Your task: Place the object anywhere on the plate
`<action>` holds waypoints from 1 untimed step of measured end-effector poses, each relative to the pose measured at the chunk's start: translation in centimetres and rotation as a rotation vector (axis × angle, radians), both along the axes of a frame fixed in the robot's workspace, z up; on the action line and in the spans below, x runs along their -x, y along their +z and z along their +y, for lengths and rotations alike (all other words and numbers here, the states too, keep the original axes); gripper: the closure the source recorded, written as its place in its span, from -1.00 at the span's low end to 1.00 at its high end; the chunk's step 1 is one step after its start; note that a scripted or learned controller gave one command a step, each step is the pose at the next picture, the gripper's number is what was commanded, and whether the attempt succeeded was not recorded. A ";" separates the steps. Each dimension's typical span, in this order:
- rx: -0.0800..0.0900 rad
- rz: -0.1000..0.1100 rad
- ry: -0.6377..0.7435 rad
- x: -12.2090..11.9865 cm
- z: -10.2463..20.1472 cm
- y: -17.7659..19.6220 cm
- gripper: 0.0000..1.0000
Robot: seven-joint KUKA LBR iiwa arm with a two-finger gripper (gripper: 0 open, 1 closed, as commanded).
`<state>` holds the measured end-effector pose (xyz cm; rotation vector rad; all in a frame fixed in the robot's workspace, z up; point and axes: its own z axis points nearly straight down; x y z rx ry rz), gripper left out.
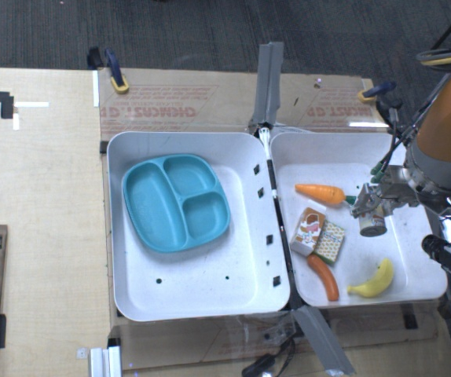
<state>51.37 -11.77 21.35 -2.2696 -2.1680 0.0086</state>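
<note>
The worktop is pale wood, with a sheet of printed brown cardboard laid under two shallow white bins. Dark grey carpet runs along the far side of the room. Small clamps, one at the far left corner and one at the far right, hold the cardboard down, and a grey bar runs between the bins.

The left bin holds a blue divided plate, lying flat toward its left side. The right bin holds the loose things: a carrot near the middle, a small printed box just below it, a red-orange sausage-shaped piece under that, and a banana toward the near right corner.

The grey and orange arm reaches in from the right, and its tool hangs over the right bin just beside the carrot's green end. Whether it is released or clenched I cannot tell from here.
</note>
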 end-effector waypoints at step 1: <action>-0.001 0.000 0.154 -6.2 11.9 0.2 1.00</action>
